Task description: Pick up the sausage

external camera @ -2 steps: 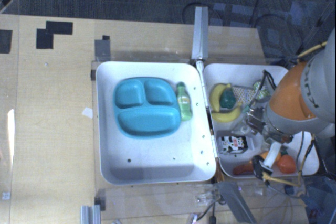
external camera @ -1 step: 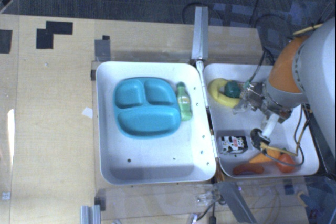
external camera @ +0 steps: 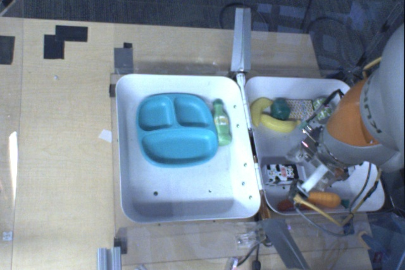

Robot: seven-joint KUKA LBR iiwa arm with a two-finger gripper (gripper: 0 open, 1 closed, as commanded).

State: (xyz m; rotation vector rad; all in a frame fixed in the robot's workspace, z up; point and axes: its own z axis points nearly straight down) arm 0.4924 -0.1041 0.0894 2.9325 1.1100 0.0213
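My gripper [external camera: 312, 182] reaches down into the front part of the right bin [external camera: 273, 86], with the grey arm and its orange band [external camera: 352, 118] covering much of that bin. A small reddish-brown end [external camera: 286, 204], possibly the sausage, pokes out at the bin's front edge, just left of and below the gripper. I cannot tell whether the gripper touches it, and nothing is visibly held. An orange carrot [external camera: 324, 200] lies right under the gripper.
A yellow banana [external camera: 271, 119] and a teal object [external camera: 280, 109] lie at the back of the right bin, and a small black-and-white box [external camera: 278, 173] sits left of the gripper. The left bin [external camera: 183, 199] holds a blue divided plate [external camera: 176, 129] and a green bottle [external camera: 221, 122].
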